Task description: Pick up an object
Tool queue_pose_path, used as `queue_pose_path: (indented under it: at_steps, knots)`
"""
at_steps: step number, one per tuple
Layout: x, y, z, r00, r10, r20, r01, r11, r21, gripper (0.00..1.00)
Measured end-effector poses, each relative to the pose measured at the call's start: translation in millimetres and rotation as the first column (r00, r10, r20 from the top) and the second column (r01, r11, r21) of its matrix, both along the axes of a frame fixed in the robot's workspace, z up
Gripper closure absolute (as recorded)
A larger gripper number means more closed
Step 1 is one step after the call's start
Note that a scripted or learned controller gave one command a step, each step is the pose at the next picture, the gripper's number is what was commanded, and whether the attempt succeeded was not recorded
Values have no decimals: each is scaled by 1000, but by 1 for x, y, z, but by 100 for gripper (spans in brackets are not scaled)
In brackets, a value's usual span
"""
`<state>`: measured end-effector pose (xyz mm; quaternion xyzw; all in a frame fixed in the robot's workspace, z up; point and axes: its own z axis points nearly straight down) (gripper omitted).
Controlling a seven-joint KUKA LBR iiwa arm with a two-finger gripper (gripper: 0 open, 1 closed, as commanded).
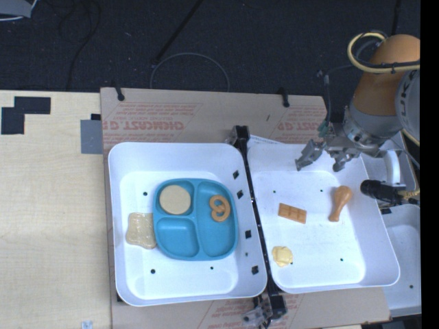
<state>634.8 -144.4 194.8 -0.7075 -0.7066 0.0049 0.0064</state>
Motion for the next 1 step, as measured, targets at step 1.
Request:
queue_pose_path:
  at_steps: [1]
  knots:
    - [3, 0, 9, 1000, 2, 15, -2, 1000, -2, 0]
